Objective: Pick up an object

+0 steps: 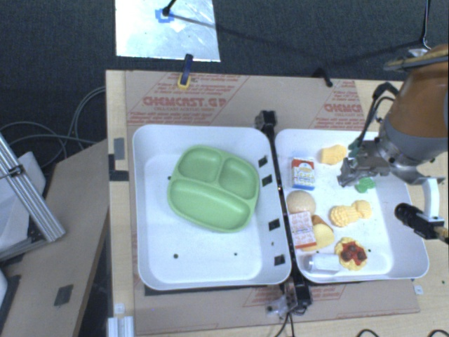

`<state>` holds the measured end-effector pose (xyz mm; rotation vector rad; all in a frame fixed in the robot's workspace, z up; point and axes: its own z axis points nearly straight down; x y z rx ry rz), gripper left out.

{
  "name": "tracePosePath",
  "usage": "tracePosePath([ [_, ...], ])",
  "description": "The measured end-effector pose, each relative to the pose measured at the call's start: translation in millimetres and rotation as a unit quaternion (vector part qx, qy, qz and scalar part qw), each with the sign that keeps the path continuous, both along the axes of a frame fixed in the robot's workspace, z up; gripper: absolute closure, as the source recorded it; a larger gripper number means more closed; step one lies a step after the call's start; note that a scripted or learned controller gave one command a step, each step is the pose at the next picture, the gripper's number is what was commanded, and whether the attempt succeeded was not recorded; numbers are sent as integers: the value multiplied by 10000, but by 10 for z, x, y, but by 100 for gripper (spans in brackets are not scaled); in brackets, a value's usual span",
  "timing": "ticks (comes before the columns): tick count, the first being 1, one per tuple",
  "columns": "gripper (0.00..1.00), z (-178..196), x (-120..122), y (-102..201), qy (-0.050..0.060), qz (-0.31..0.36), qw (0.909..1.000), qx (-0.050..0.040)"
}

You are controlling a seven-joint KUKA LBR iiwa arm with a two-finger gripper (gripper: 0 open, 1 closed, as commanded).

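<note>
- Lower right of the frame: a yellow and red toy food (351,252) lies near the right bin's (405,258) front rim.
- Above it, a yellow corn-like piece (349,214), a small red and white box (302,229) and a round beige piece (301,202).
- Centre left: a green divided plate (214,187) in the left bin (154,258).
- Right middle: the hand (355,174) sits low over a green piece (364,184); whether it is wide or narrow I cannot tell.
- Further up: a carton (303,173) and a yellow piece (333,154).

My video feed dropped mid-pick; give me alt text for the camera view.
The gripper is low over the right bin, beside a small green item, among toy foods including a red-and-white carton and a pizza slice. The left bin holds a green divided plate.
</note>
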<state>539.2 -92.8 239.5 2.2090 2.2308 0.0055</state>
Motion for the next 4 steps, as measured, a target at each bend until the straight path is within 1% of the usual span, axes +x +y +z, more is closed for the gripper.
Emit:
tracePosePath([
  [1,100,-32,108,613,6,5,10000,2],
  [2,100,-73,180,1128,7,-5,10000,-1],
  [3,100,-41,330,1601,5,-6,10000,4],
  [4,100,-261,576,2025,14,-8,10000,1],
])
